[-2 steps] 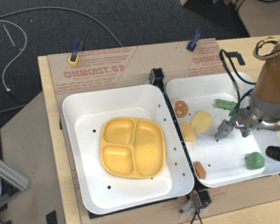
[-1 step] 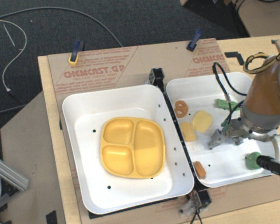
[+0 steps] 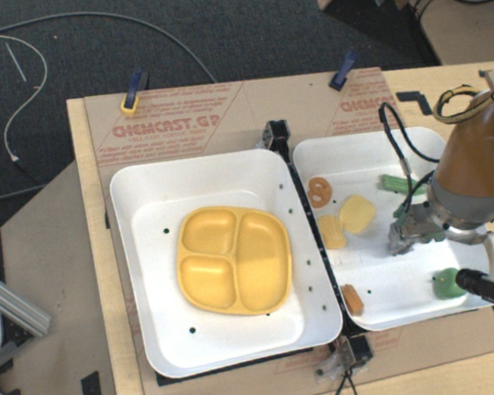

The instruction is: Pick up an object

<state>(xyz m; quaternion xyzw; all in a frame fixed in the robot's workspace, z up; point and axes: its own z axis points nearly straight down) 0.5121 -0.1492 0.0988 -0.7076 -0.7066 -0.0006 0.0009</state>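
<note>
The right bin (image 3: 362,153) holds several small toy foods: a brown pretzel ring (image 3: 320,191) at its left, a pale yellow piece (image 3: 357,213), a yellow chunk (image 3: 333,232) beside the divider, an orange-brown piece (image 3: 351,299) at the front left, a green piece (image 3: 395,185) near the arm, and a green piece (image 3: 445,283) at the front right. My gripper (image 3: 404,239) reaches down into the middle of the right bin, just right of the pale yellow piece. Nothing shows between its fingers.
The left bin (image 3: 146,249) holds a yellow divided plate (image 3: 235,260). Blue clamps (image 3: 133,91) (image 3: 343,70) sit on the bench's far edge. Black cables (image 3: 397,142) loop over the right bin's back. The arm's orange band (image 3: 477,155) hangs over the right bin's right side.
</note>
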